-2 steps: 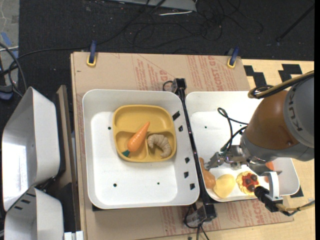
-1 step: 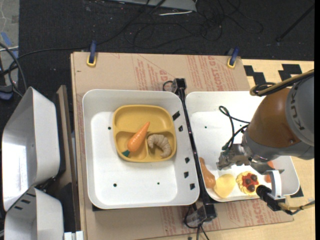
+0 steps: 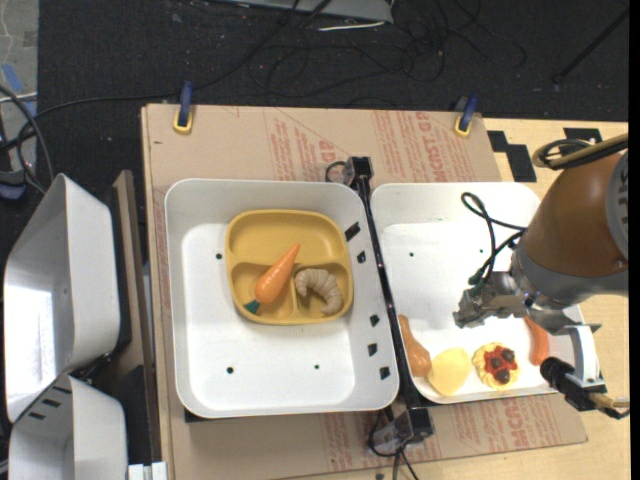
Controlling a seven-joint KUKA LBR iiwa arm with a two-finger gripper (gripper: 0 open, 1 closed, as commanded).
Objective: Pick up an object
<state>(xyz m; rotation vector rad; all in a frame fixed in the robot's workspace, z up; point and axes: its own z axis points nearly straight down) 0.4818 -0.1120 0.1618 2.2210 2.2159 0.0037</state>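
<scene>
In the right bin (image 3: 440, 218) my gripper (image 3: 478, 306) hangs low near the front, just above and to the left of a small pizza-like disc (image 3: 497, 364) with red and dark toppings. A pale yellow lemon-shaped piece (image 3: 450, 370) lies left of that disc, and an orange-tan drumstick shape (image 3: 413, 344) rests against the bin's left wall. A thin orange piece (image 3: 538, 342) peeks out beside the arm. The left bin (image 3: 200, 368) holds a yellow divided plate (image 3: 245, 233) with a carrot (image 3: 277, 274) and a beige shrimp (image 3: 320, 288) on it.
The grey and orange arm (image 3: 585, 233) covers the right bin's right side. A black cable (image 3: 490, 233) loops from the wrist over the bin's middle. A divider with black clips (image 3: 372, 288) runs between the bins. White containers (image 3: 55, 288) stand off the bench at left.
</scene>
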